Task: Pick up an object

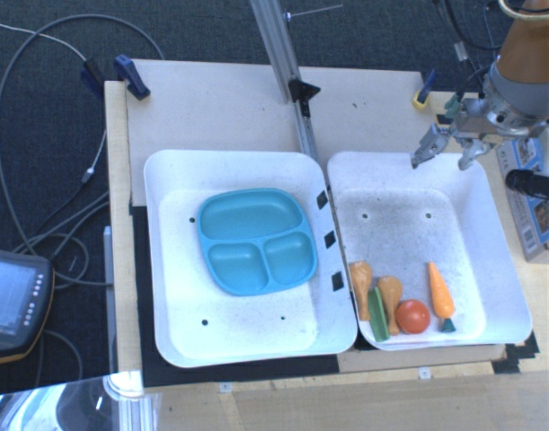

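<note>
My gripper hangs over the far right corner of the right bin, fingers spread open with nothing between them. Along that bin's near edge lie several toy foods: an orange carrot, a red tomato, a green strip-shaped piece, an orange-tan piece and another tan piece. All of them lie well in front of the gripper, apart from it.
The left bin holds a blue divided plate. A metal pole slants down to the gap between the bins. Clamps sit at the bench's back corners, cables and a tablet lie on the floor at left.
</note>
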`<state>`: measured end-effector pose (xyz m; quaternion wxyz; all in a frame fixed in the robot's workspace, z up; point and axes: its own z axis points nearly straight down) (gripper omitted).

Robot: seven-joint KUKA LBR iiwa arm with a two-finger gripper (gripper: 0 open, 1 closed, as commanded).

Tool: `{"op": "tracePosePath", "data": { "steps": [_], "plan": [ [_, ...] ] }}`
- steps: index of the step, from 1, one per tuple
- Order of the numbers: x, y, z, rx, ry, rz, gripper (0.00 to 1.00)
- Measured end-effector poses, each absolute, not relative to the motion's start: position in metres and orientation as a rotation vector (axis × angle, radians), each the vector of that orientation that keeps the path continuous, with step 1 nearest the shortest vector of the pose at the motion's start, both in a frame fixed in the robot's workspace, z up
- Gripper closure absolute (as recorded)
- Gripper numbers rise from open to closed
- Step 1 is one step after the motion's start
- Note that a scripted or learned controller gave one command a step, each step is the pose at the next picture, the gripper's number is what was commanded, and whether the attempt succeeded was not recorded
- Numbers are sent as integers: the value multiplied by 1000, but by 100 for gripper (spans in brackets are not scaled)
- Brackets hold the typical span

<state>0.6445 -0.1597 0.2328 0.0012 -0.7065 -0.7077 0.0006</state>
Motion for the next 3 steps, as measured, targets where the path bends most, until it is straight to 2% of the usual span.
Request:
{"op": "tracePosePath", "data": {
  "steps": [1, 3],
  "plan": [
    [644, -160, 233, -2218, -2222, 3, 0],
    [652, -159, 128, -2216, -2220, 5, 0]
  ]
}}
